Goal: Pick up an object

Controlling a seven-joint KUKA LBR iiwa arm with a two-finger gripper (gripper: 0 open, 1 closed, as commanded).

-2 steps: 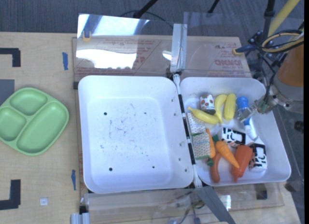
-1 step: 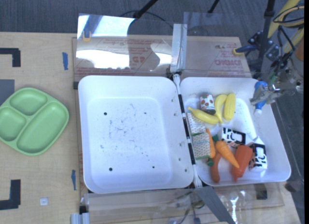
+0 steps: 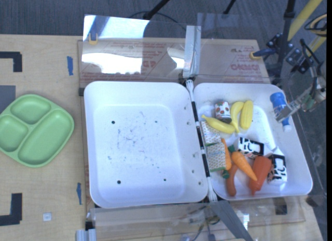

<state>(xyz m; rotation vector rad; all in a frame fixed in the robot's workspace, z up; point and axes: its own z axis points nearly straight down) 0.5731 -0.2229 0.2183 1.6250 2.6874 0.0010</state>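
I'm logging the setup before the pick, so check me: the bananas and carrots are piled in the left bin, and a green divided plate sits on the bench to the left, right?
Not quite. The camera view shows the bananas and carrots in the right bin, not the left bin. The rest stands: the green divided plate sits on the bench to the left.

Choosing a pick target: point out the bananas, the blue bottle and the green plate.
bananas (image 3: 241, 114): camera view, middle of the upright pair.
blue bottle (image 3: 279, 103): camera view, its blue body.
green plate (image 3: 46, 131): camera view, floor of the large compartment.
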